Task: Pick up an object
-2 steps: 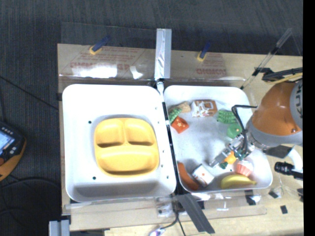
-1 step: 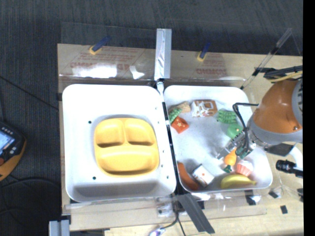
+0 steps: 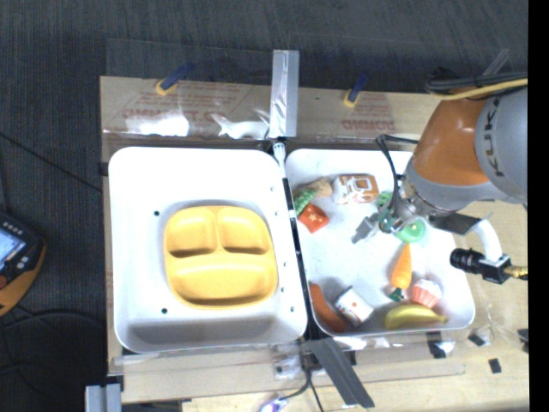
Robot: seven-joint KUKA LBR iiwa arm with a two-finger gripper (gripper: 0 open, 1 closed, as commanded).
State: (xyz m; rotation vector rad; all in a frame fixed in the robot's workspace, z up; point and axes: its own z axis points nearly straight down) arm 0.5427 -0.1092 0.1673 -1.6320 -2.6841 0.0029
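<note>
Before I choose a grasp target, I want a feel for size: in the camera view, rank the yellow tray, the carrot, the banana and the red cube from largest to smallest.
1. yellow tray, by far.
2. banana and carrot: look alike, not ranked.
3. red cube, smallest.

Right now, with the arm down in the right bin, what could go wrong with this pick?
The gripper hangs over bare bin floor between the red block and the carrot, so it may well close on nothing. The toys in the right bin lie close together, so descending could knock the carrot against the cupcake beside it.
</note>
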